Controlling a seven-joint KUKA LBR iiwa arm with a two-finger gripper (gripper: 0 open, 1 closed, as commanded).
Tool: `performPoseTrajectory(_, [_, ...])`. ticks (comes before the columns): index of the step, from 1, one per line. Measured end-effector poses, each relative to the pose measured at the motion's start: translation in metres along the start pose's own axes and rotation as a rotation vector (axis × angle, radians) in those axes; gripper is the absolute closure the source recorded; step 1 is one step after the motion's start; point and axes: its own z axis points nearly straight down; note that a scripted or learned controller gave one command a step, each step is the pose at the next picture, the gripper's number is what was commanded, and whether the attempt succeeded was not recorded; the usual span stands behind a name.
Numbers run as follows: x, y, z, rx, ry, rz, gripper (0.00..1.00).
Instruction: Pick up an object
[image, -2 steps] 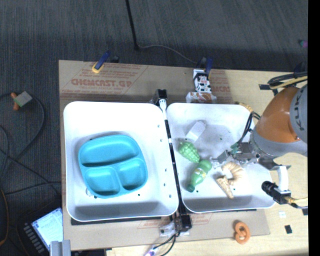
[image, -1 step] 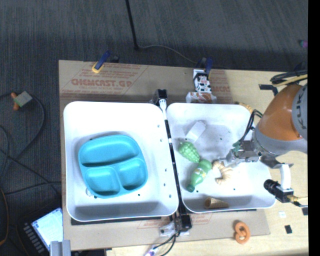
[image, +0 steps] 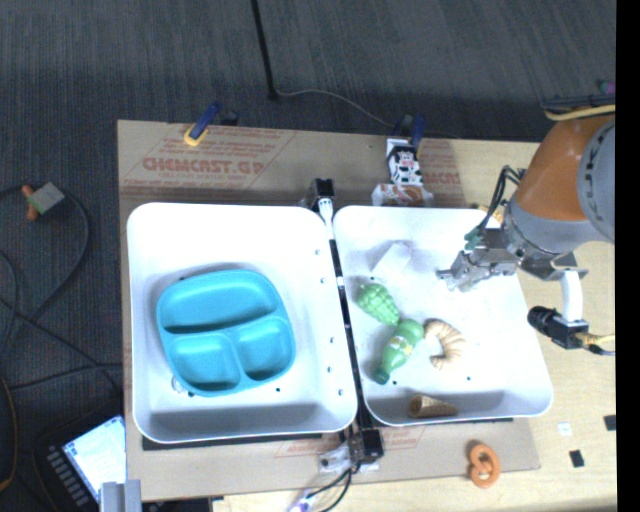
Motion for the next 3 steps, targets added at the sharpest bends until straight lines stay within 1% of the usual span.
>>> performPoseTrajectory(1, [-0.032,-0.057,-0.031,0.002,0.0,0.002,1.0])
performPoseTrajectory(2, [0.022,-0.025,-0.028,0.002,0.002,0.0,1.0])
performPoseTrajectory(3, [0.021,-0.025,-0.028,0.002,0.001,0.0,0.0])
